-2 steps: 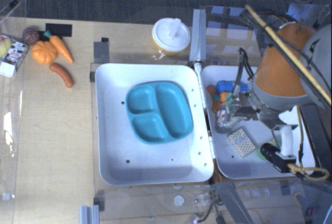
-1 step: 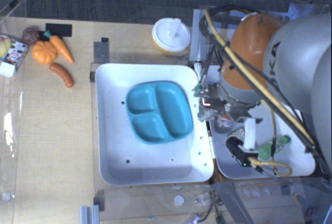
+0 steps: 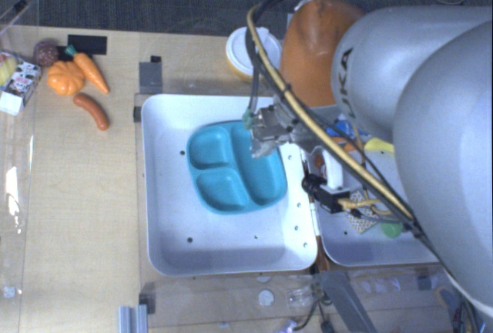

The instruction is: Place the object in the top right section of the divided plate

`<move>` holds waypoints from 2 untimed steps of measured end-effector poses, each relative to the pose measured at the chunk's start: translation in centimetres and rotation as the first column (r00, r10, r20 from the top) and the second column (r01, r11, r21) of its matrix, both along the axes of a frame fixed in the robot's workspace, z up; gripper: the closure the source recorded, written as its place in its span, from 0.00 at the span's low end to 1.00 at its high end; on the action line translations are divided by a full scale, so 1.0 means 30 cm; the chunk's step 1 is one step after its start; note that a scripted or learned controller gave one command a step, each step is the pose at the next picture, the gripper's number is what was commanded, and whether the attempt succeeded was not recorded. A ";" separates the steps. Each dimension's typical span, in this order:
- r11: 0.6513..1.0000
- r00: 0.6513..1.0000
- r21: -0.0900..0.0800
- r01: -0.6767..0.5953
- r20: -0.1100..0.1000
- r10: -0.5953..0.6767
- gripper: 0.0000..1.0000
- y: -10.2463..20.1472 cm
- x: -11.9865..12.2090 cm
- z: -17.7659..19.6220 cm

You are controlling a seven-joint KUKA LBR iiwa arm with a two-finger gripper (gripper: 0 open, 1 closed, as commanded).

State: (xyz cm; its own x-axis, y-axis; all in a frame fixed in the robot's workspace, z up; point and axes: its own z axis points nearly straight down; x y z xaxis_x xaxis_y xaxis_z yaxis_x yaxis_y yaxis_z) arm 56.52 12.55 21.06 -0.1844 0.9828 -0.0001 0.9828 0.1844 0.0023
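Note:
A blue divided plate [image 3: 231, 173] lies in the left white bin [image 3: 169, 193], with two smaller sections on its left and one long section on its right. My gripper [image 3: 260, 140] hangs over the top of that right section, at the plate's upper right corner. Cables and the grey wrist crowd around it, so what it carries, if anything, is hidden. The big grey arm [image 3: 416, 116] with its orange band [image 3: 312, 46] reaches in from the right and covers most of the right bin.
The right bin [image 3: 370, 250] holds small items half hidden under the arm, among them a yellow piece [image 3: 379, 145] and a green one [image 3: 391, 230]. A white bowl [image 3: 243, 52] sits behind the bins. A toy pumpkin [image 3: 65, 77], carrot [image 3: 94, 71] and sausage [image 3: 92, 111] lie on the bench at left.

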 end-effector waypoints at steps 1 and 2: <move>0.978 0.978 0.000 -0.210 0.001 0.210 1.00 0.295 0.144 -0.048; 0.991 0.991 0.000 -0.130 0.004 0.130 1.00 0.234 0.240 0.545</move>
State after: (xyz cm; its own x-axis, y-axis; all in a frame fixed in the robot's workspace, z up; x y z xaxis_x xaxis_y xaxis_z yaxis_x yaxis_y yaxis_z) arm 63.71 19.56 37.41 -0.3111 0.9504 -0.0006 0.9504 0.3111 0.0068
